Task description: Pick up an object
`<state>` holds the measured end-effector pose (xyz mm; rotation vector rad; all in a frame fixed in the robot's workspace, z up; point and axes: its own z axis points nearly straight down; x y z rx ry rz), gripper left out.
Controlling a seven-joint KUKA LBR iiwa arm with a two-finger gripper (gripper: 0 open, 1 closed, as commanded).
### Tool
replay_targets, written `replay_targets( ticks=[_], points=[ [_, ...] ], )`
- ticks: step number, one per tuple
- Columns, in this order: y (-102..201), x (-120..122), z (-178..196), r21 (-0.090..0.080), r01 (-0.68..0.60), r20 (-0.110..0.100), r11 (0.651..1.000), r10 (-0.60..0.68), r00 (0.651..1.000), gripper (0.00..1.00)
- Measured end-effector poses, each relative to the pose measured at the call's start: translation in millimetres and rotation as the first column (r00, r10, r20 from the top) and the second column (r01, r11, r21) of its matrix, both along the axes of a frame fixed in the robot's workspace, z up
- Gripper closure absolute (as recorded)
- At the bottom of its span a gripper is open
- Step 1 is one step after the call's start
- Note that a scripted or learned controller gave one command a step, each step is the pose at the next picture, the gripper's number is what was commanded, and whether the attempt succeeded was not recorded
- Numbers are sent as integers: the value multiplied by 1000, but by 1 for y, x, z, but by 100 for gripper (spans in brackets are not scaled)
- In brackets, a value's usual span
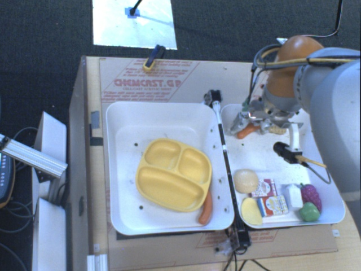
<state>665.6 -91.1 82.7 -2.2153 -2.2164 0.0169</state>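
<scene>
camera view: two bins [169,109], one tray [174,175]

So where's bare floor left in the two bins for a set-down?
Left bin: a bare strip along the far wall above the yellow tray, and a band down its left. Right bin: bare middle between the gripper and the round bun. Its near edge is crowded.

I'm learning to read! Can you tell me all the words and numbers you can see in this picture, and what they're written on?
"CHEMCAST" followed by letters that look like "GP": large red print on the brown cardboard sheet under the bins.
Smaller red lines above and below that word on the same sheet: too blurred to read.
Red and white toy food box in the right bin: has print, too small to read.
No readable numbers.
</scene>
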Motion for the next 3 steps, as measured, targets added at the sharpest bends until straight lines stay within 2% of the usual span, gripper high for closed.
replay_targets(
  ticks=[3],
  points=[
    [2, 0, 0, 0, 0, 1, 1000, 0, 1000, 0]
  ],
)
